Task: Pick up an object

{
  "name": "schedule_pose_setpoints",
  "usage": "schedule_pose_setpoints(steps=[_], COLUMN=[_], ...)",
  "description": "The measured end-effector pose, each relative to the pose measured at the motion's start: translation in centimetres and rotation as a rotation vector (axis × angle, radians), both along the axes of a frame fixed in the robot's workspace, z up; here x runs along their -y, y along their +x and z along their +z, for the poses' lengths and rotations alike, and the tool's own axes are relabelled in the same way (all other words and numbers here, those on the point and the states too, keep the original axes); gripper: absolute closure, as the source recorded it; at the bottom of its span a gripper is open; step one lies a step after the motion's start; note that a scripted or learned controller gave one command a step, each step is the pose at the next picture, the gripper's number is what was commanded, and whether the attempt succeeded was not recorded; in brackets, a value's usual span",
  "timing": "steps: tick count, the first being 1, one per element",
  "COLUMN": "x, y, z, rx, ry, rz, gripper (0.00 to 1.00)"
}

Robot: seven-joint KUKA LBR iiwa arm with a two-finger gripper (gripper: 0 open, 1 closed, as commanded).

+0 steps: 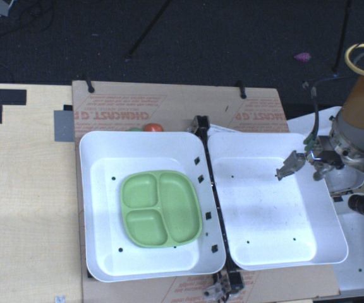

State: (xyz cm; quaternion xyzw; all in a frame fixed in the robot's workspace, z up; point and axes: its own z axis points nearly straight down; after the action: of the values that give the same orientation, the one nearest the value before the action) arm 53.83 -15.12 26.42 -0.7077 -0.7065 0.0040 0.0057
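Reaching in from the right, a grey robot arm [352,128] with an orange band holds its hand [291,165] low over the upper right part of the right bin [277,245]. One dark finger juts left and slightly down over the white floor; whether the hand is open or closed cannot be told, and nothing is visibly held in it.

Two shallow white bins sit side by side on a cardboard-covered surface [169,109]. The left bin [100,232] holds the only clear candidate for picking: a green divided plate [161,207] lying flat near the bin's middle, well apart from the hand. Its rounded outline runs longer from upper left to lower right, tilted a little against the bin walls, with two smaller compartments on its left side and one larger on its right. A small red and green object [149,129] peeks out just behind the left bin's far rim.

The task appears to be at the approach stage, with no grasp made. The next move would likely call for travelling left across the divider and closing on the plate's thin rim.
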Motion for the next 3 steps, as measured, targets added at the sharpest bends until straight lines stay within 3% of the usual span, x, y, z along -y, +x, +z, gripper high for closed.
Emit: schedule_pose_setpoints(steps=[1,3], x=[0.0,0.2], y=[0.2,-0.5], z=[0.6,-12.2], rx=[0.010,0.004], ry=[-0.002,0.000], rz=[0.002,0.001], gripper=[0.00,0.00])
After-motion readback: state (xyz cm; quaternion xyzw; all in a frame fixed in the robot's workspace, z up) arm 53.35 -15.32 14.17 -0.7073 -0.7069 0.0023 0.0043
